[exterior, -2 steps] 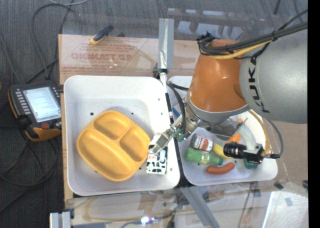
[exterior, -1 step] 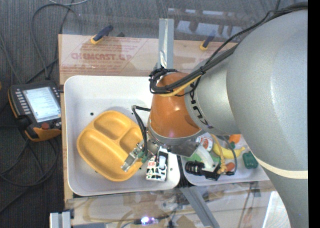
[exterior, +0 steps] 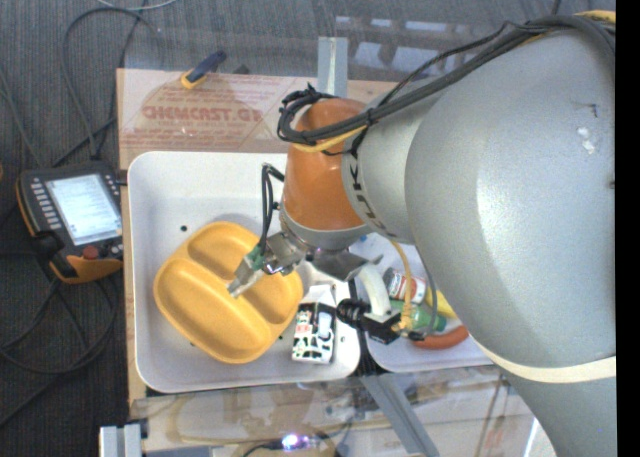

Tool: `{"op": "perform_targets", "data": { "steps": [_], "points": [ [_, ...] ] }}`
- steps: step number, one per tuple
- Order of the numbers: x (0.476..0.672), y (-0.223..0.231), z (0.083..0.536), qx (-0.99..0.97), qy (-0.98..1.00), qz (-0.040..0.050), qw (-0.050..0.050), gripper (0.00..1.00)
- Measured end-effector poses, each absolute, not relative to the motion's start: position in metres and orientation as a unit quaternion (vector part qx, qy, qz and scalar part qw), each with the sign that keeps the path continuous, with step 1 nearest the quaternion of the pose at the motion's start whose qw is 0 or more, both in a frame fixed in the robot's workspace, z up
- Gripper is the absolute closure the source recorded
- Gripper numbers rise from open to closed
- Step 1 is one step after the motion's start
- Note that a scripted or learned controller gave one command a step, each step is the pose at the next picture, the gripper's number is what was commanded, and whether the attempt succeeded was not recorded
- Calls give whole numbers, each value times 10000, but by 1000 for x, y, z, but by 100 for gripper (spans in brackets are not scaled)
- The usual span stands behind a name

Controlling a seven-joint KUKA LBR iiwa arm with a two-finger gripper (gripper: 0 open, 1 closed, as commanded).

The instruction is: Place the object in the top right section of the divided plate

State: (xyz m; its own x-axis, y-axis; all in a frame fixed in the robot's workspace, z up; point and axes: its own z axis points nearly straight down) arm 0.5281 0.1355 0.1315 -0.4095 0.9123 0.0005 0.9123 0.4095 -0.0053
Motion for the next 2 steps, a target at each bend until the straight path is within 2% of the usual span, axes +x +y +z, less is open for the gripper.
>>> {"op": "perform_targets", "data": {
  "steps": [1,2],
  "points": [
    [523,180,93,-7895,-6137,-39,37,0],
    [508,210,93,-8409,-5410,-93,-96,0]
  ]
}}
